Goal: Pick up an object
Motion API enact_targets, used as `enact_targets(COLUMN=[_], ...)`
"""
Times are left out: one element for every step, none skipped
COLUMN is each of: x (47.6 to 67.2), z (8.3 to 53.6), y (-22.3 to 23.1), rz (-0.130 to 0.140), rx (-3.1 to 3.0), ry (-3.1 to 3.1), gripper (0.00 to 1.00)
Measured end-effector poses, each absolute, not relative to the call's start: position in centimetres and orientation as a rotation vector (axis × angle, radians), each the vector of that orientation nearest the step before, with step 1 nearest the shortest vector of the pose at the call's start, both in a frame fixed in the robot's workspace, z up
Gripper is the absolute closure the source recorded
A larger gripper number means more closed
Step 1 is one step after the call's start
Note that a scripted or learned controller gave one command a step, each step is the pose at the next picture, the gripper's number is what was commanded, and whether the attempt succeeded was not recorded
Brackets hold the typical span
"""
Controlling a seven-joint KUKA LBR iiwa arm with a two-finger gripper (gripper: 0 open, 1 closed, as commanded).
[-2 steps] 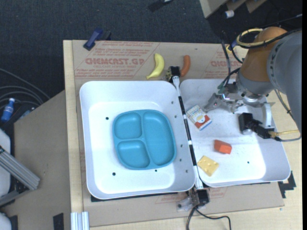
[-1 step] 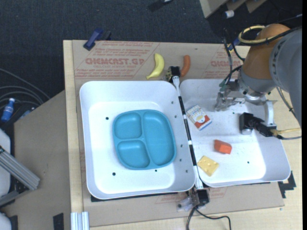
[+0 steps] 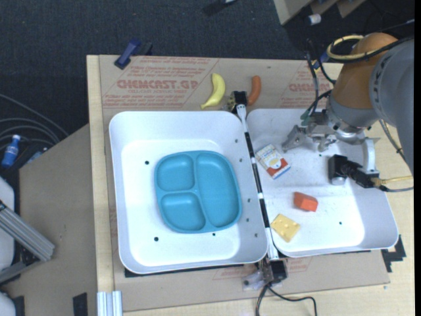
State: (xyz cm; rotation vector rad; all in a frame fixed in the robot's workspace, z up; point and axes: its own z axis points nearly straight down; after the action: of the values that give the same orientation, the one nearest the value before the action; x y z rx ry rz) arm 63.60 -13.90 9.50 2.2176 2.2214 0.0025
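From above, my hand (image 3: 304,135) hangs low over the right bin's (image 3: 375,229) far end, whether released or clenched I cannot tell, near the carton (image 3: 272,161), with the orange block (image 3: 305,202) and cheese (image 3: 285,227) closer to the front.

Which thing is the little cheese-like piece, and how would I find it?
Look in the right white bin, at the corner nearest the camera beside the divider. The yellow wedge lies there, pale yellow with holes, unlike the orange block just beyond it.

Glossy white plastic bins (image 3: 125,176) sit on a matt wood bench (image 3: 99,97); the blue tray (image 3: 196,191) looks smooth plastic.
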Motion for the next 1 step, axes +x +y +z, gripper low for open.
enact_targets(x=[66.69], z=[8.48], y=[-9.31], rz=[0.002], rx=[2.220], ry=[2.223], gripper=[0.00])
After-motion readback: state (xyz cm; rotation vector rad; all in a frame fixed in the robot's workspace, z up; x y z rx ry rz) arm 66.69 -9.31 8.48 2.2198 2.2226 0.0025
